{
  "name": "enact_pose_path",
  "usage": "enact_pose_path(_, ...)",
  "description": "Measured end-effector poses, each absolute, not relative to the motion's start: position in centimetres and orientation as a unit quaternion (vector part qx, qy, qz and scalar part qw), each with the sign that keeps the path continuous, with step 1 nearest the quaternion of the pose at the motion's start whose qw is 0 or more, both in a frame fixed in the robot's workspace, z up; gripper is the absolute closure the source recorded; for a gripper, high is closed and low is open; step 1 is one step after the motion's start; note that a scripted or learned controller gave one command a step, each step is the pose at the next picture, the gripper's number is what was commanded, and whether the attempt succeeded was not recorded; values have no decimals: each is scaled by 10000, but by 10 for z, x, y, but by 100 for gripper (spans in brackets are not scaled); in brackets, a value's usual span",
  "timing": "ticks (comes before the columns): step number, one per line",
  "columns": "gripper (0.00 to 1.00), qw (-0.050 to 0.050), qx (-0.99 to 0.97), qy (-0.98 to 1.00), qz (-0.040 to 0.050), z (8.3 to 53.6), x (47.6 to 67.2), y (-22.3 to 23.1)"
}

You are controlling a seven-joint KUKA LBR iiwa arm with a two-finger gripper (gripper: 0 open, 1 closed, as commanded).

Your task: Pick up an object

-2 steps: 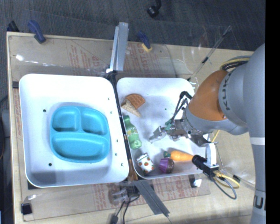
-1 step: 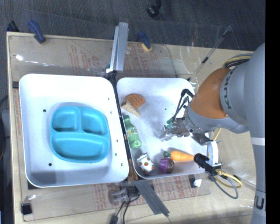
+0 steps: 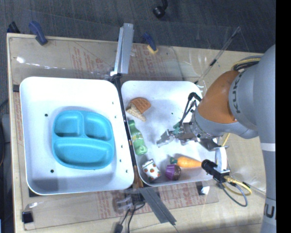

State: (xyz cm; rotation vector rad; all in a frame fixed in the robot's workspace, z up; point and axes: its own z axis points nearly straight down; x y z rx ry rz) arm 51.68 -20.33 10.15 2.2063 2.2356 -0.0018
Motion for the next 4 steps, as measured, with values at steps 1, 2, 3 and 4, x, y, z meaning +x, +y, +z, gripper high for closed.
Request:
enact_pose_path(1,0,10,7033,7109,7,93,479,-210)
enact_pose_path(2,100,26,7011,7131,12,103,481,-210)
enact_pose_path(3,0,28,7011,7130,12,103,481,-210)
enact_pose_path(4,100,38,6988,7153,13,113,483,-209)
